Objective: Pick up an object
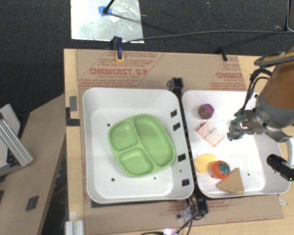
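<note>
I have the gripper (238, 129) hovering over the right bin (255, 99), right of centre in the frame; I cannot tell how it is set. The nearest pick is the pink checkered packet (209, 133), just to its left, lying diagonally. A purple ball (206, 111) sits above it; below lie a yellow piece (204, 162), a red-and-teal ball (220, 169) and a tan wedge (231, 182). The green divided plate (141, 144) occupies the left bin (98, 146).

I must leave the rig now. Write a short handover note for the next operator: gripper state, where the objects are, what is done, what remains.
Gripper: above the right bin, nothing visibly held.
Right bin contents: purple ball, patterned card, yellow piece, red-and-teal ball, tan wedge.
Left bin: green divided plate.
Done: no object picked yet.
Left: grasp one object and lift it.
</note>
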Available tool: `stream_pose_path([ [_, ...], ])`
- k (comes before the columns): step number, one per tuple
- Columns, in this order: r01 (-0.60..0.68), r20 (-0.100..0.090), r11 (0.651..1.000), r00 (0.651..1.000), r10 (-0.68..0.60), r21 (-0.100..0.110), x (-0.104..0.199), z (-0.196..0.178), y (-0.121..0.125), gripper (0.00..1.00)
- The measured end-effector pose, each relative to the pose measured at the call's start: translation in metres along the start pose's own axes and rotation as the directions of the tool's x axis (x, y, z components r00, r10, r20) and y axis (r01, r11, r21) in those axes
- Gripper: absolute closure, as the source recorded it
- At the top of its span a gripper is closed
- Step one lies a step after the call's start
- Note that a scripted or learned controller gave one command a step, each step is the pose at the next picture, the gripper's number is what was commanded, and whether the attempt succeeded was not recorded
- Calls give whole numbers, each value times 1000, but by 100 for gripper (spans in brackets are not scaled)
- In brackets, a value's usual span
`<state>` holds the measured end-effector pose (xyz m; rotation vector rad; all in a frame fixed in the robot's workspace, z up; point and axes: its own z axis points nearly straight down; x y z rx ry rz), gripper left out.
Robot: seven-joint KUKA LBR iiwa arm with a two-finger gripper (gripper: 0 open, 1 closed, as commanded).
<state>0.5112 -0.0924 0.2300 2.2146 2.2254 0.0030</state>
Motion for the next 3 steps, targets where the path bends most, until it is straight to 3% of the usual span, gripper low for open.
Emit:
stream_pose_path([
  [3,5,-3,1000,1000,-5,2,166,20,2,100],
])
